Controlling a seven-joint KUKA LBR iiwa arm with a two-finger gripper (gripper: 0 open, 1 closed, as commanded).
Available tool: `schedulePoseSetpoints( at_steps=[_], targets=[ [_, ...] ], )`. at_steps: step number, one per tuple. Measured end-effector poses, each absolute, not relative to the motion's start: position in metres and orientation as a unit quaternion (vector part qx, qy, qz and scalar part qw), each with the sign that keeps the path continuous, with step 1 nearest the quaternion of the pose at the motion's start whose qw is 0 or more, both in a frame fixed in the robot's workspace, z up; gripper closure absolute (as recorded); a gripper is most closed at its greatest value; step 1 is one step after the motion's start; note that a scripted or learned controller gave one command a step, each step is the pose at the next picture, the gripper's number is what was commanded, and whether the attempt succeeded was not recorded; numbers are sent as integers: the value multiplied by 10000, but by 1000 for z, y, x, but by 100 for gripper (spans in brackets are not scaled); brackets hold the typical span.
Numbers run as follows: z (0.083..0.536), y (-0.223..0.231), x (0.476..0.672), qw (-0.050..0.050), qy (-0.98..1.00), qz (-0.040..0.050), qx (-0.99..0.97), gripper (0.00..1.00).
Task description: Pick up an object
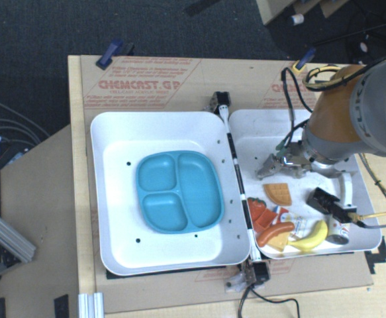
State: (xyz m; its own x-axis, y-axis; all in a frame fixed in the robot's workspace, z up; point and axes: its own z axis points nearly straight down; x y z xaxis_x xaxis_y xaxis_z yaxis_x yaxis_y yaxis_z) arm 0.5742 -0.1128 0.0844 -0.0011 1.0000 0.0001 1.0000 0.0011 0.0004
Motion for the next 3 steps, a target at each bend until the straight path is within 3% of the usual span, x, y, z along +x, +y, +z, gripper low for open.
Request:
schedulePoseSetpoints(
  at_steps=[1,2,3],
  targets=[
    [95,-113,575,8,7070,6,7072,100],
    [94,-113,574,6,7070,6,7073,0],
    [84,-100,494,-7,7067,-4,7075,0]
  ],
)
